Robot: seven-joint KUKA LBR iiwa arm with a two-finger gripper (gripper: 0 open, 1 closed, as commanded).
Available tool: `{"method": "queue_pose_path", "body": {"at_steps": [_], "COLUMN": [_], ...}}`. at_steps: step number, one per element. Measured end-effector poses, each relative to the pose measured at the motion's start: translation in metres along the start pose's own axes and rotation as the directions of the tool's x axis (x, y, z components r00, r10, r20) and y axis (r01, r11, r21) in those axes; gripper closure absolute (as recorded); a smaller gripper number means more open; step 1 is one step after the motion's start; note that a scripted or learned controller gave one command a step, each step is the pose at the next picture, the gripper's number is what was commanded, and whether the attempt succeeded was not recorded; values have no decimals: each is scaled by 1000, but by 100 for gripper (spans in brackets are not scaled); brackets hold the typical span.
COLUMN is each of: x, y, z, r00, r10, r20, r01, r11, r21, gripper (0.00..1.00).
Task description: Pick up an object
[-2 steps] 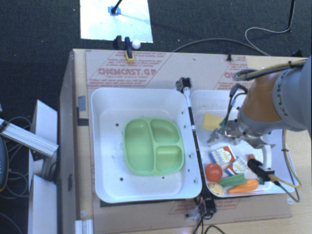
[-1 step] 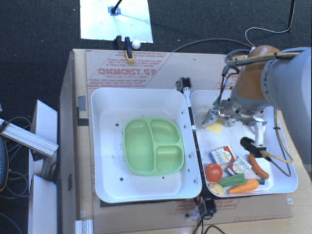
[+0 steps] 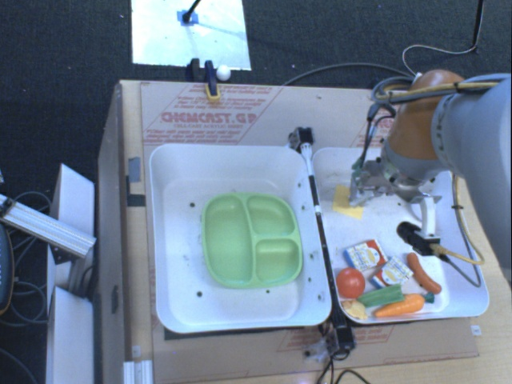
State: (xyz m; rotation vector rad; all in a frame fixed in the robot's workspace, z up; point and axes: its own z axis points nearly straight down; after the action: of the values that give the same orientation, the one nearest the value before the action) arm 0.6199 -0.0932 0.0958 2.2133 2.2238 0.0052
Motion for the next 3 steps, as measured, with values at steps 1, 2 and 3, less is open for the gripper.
{"method": "queue_pose_path", "body": {"at_steps": [1, 2, 3], "x": [0, 0, 0], "y": [0, 1, 1], "z": [0, -11, -11], "r00": [1000, 1000, 1000], "r10": [0, -1, -1], "r20": [0, 0, 0], "r01": [0, 1, 1], "r11": [1000, 1000, 1000], "r21": [0, -2, -2], "gripper": [0, 100, 0]}}
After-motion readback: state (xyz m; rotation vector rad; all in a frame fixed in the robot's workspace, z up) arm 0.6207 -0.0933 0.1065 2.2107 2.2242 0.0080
